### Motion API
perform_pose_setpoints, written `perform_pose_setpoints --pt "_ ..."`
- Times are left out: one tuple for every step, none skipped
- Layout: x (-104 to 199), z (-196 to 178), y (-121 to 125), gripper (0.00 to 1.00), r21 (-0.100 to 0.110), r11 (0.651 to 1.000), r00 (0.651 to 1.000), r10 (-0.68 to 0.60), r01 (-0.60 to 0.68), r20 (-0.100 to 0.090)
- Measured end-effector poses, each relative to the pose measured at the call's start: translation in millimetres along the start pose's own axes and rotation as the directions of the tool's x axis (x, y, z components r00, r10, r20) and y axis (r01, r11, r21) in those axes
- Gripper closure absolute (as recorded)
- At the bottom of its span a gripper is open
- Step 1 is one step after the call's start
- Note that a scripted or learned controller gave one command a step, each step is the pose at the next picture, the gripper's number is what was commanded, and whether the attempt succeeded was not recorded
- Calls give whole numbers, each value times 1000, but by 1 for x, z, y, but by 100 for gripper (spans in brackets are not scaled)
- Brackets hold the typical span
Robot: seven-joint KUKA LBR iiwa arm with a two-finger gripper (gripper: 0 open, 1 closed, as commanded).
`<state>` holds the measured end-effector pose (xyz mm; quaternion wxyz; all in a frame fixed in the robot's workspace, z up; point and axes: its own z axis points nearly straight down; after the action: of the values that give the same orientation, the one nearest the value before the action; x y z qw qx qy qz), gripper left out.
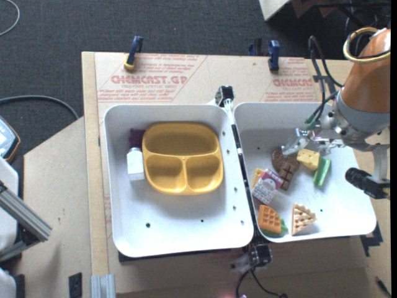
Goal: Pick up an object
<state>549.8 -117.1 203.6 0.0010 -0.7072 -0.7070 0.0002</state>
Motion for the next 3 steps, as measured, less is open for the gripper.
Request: perform_pose_setpoints --pt "-2 45 -7 0 6 1000 1000 0 0 -1" --pt "-4 88 -13 0 4 1000 1000 0 0 -2" --pt "-3 115 -10 0 -4 1000 1000 -1 1 -4"
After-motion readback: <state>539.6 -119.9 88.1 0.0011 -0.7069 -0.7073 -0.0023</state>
